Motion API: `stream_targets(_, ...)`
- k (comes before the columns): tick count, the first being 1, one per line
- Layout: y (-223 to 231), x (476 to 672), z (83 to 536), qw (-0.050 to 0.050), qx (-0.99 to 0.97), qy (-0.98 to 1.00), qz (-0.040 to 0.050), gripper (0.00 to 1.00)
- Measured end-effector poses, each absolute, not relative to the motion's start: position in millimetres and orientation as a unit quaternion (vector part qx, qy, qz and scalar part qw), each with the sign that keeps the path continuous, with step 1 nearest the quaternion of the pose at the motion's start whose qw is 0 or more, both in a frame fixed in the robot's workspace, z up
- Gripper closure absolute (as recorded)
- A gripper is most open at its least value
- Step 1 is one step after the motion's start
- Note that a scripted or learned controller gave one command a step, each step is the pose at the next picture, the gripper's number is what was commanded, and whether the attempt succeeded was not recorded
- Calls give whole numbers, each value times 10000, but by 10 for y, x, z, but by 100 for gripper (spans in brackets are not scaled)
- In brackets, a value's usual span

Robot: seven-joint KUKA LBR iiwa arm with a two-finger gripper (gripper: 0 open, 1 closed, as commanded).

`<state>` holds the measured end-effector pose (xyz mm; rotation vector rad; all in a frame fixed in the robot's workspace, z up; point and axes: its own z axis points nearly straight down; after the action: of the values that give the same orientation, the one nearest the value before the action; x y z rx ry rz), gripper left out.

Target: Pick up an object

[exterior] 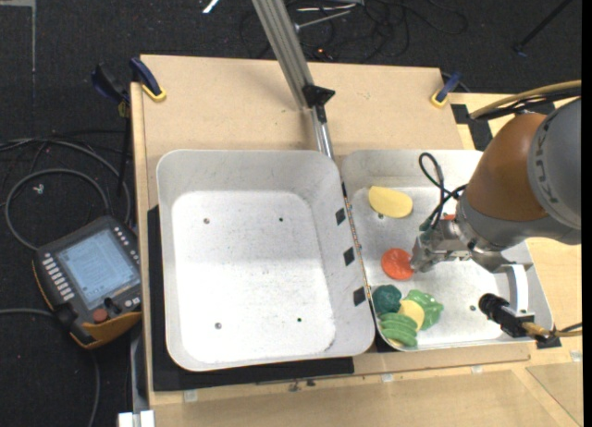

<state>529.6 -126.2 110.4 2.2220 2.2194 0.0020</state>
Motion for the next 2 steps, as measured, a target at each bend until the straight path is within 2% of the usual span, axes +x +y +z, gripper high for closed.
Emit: stream_targets(2, -1201, 5356, 2129, 21, 7058, 7084, 13, 100)
